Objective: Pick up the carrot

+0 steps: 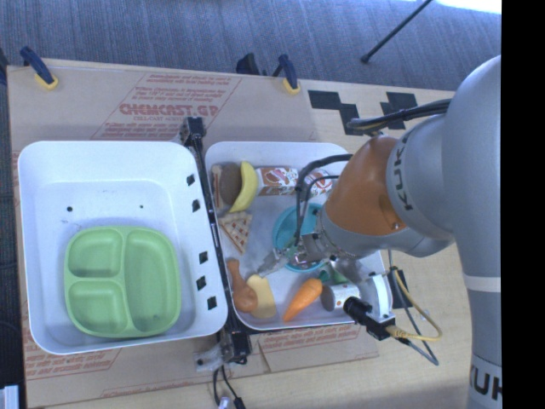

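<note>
Two bins sit side by side; the carrot [303, 299] lies near the front edge of the right bin [281, 151], free and not lifted, just beside a yellow wedge [261, 296]. The gripper [285, 260] hangs over the bin's middle, close above the carrot; how wide it stands I cannot tell. The pick looks not yet done: closing in, grasping and lifting remain.

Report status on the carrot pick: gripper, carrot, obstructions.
Gripper low in right bin, over the blue bowl, nothing held. Carrot flat near front wall, free. Yellow wedge lies beside it.
</note>
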{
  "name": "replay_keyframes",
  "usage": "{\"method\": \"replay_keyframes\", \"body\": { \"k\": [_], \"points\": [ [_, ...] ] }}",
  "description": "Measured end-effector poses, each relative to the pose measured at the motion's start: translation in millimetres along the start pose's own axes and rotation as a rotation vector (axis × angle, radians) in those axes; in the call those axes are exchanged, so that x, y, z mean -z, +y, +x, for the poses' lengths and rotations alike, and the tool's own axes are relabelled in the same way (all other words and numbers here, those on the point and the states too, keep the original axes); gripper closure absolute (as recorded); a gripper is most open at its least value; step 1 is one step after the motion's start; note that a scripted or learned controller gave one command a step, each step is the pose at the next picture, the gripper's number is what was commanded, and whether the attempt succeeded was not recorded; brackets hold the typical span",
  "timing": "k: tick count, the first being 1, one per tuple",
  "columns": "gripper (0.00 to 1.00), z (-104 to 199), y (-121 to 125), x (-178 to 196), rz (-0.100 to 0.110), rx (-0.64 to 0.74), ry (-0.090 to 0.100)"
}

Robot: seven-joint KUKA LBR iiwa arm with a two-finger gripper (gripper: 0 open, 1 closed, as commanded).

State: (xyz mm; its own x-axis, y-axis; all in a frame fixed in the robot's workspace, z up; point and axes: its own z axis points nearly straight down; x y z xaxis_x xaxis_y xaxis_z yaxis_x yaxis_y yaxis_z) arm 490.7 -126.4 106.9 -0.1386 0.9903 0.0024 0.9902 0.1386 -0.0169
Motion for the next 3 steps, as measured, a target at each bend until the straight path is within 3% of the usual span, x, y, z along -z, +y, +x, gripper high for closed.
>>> {"method": "replay_keyframes", "body": {
  "k": [1, 2, 3],
  "points": [
    [0.00, -15, -16, -15, -0.010, 0.467, -0.003],
    [1.00, -15, -12, -2, -0.016, 0.483, -0.009],
    [1.00, 69, -6, 84, -0.011, 0.153, 0.000]
  ]
}}
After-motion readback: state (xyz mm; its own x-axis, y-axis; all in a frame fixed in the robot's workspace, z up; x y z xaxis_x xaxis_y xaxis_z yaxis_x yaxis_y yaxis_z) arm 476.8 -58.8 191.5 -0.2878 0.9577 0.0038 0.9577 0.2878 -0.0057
